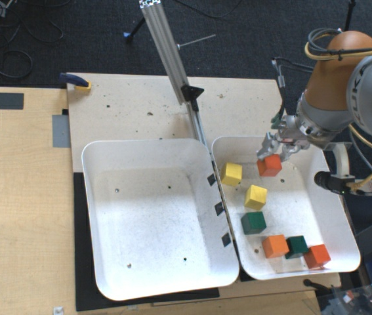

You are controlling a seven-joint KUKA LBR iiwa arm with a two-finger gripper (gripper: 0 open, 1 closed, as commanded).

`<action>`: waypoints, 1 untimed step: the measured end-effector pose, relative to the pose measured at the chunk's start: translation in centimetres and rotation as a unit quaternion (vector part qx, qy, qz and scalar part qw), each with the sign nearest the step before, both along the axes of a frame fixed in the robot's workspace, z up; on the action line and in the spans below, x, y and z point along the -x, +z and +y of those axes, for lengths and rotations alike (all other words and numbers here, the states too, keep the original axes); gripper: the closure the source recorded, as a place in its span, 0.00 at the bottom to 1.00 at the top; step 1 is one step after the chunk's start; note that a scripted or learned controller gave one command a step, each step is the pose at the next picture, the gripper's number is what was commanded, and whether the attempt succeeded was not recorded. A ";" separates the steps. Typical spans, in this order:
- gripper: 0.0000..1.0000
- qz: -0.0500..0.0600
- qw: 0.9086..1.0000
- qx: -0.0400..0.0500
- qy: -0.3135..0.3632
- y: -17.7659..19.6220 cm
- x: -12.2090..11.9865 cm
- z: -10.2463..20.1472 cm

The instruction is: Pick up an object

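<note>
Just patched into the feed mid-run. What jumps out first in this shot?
The grey arm with its orange band reaches in from the right, its end effector low over the right bin, right at a red-orange block near the bin's far edge. Scattered nearer are two yellow blocks, two green ones and two more orange ones.

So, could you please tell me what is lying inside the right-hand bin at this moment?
The right-hand bin holds seven blocks: two yellow, two dark green, two orange and one red-orange block just under the gripper. The gripper covers that block's top edge, so contact cannot be judged.
</note>
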State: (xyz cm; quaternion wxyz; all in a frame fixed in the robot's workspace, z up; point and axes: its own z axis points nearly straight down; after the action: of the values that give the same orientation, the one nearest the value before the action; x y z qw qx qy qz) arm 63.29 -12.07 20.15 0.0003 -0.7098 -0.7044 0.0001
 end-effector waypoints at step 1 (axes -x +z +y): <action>1.00 0.003 1.000 -0.001 0.006 -0.3 1.0 4.5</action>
State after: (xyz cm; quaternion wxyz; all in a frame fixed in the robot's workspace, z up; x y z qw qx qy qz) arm 62.28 -7.53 19.88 0.0029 -0.7058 -0.7084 0.0010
